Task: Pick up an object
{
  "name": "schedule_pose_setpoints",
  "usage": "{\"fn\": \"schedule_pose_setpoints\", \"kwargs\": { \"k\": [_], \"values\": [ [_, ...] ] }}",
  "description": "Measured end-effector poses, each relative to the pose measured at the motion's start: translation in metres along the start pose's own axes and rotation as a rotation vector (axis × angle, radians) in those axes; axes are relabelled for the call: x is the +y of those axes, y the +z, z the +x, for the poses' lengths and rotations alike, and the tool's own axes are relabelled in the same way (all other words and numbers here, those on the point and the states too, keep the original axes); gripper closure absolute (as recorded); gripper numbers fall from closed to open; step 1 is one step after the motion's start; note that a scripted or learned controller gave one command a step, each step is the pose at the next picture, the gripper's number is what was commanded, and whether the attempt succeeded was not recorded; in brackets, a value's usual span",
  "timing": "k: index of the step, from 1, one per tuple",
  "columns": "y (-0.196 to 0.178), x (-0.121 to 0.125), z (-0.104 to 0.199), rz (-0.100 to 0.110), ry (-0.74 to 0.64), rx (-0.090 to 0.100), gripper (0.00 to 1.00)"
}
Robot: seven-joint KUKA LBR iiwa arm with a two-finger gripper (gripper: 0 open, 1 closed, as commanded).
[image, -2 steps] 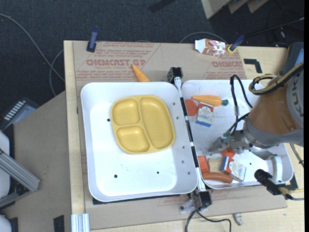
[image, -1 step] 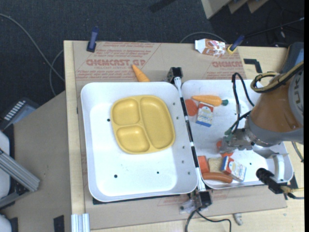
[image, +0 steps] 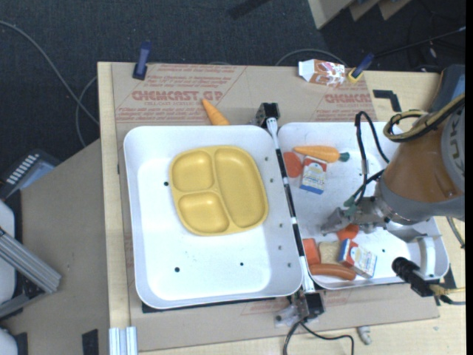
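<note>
The arm needed a straight drop over a single toy in the right bin point(image: 336, 133), clear of its neighbours. The gripper point(image: 341, 219) hung low there, just above a small red piece point(image: 348, 233), near the hot dog point(image: 332, 271) and milk carton point(image: 360, 258). Whether it was spread or pinched, I couldn't tell.

Arm point(image: 429, 161) in from right, orange band up, wrist bent low; gripper point(image: 341, 220) pointing left.
</note>
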State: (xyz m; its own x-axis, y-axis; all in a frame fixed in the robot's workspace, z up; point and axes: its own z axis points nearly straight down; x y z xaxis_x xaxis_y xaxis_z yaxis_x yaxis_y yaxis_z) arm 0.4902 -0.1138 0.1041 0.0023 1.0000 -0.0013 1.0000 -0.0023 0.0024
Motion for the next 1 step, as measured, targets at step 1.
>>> {"fn": "schedule_pose_setpoints", "kwargs": {
  "k": [1],
  "values": [
    [-0.0097, 0.0003, 0.0002, -0.002, 0.001, -0.001, 1.00]
  ]
}}
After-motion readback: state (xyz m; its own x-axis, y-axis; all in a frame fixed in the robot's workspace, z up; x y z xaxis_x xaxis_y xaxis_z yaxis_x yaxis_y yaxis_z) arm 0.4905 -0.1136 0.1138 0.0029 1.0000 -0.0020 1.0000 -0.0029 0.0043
